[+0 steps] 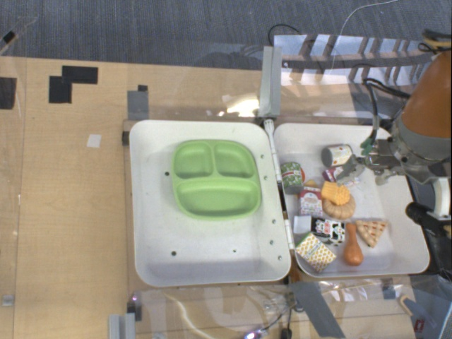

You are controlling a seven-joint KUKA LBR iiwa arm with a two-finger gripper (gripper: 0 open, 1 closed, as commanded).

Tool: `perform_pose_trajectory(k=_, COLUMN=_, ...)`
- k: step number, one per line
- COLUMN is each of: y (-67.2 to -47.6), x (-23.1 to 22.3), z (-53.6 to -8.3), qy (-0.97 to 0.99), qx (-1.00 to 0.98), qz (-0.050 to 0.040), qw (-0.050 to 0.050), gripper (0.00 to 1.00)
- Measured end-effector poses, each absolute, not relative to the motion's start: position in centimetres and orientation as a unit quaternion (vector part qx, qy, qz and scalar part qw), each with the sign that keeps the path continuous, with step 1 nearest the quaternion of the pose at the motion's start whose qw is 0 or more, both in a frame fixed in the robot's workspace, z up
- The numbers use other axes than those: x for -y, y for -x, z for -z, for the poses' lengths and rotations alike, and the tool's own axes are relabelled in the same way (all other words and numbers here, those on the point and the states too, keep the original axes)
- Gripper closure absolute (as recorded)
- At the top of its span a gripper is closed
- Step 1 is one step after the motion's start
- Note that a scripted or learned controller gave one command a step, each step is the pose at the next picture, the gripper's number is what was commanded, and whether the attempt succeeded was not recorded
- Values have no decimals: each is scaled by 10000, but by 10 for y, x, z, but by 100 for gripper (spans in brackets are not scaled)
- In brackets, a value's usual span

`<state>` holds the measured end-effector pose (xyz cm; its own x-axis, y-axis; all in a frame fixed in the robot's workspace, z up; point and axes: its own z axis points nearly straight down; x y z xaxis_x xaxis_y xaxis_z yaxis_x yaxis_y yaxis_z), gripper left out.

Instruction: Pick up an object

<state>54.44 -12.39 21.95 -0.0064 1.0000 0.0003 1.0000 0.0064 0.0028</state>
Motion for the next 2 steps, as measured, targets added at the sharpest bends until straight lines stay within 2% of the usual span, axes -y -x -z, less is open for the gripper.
perform_pose_trajectory(k=1, y=-555, x=119, z=-106, qy=-6993, qx=-7147, qz=-80, qw=106, gripper=0)
perform_pose_trajectory(k=2, y=-627, x=107, z=-98, qy=-7078, qx=-7063, qz=-56, qw=111, gripper=0)
